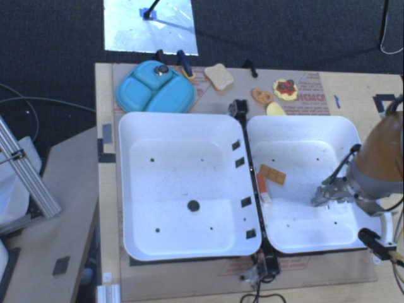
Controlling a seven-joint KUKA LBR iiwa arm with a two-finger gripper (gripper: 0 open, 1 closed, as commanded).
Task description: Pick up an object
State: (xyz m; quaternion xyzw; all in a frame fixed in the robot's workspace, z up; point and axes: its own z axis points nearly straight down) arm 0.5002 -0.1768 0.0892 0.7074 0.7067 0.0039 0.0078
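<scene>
A brown rectangular cracker-like piece lies in the right bin, near its left wall. Beside it a thin red-orange stick rests against the divider. A small dark round object sits on the floor of the left bin. My gripper hangs low over the right side of the right bin, well to the right of the cracker, with nothing visibly in it. The arm's orange band rises behind it at the frame's right edge.
Behind the bins on the bench lie a blue divided plate, a toast slice, a pretzel, a small pizza-like toy and a yellow piece. Black clips line the divider between the bins.
</scene>
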